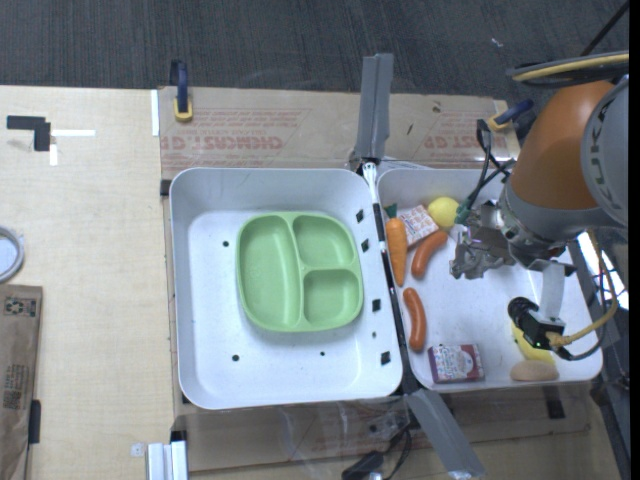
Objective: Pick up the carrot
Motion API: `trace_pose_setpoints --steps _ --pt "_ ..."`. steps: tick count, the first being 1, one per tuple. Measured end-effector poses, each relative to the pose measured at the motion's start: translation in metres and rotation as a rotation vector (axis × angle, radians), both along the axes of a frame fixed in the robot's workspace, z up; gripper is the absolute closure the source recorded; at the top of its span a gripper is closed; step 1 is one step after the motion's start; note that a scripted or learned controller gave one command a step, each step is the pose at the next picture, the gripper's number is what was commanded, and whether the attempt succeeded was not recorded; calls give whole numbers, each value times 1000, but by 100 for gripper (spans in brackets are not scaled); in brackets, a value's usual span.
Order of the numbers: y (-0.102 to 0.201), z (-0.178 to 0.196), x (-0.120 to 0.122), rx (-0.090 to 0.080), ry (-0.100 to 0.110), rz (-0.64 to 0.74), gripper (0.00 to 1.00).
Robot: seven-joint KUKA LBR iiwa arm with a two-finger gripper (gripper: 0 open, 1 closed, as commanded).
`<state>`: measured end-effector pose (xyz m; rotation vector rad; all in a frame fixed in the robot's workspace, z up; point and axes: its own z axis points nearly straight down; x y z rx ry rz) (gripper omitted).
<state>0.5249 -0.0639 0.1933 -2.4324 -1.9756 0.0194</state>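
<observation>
Bright, even light falls from above on the whole scene. The two white bins are the brightest parts: the left bin (200, 298) is close to washed out on its floor, and the right bin (470, 313) shows a pale glare along its right wall. Shadows are soft and short; a faint one lies under the green divided plate (298, 270) and a darker one under the arm's wrist. The orange band (565, 153) carries a dull sheen. The dark floor at the far side is dim and grainy. Focus is fair, though small labels stay unreadable, and straight edges bow slightly near the corners.
</observation>
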Motion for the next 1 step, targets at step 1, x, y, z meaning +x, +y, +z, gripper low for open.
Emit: trace_pose_setpoints --steps 1 --pt "-1 5 0 -1 7 2 100"
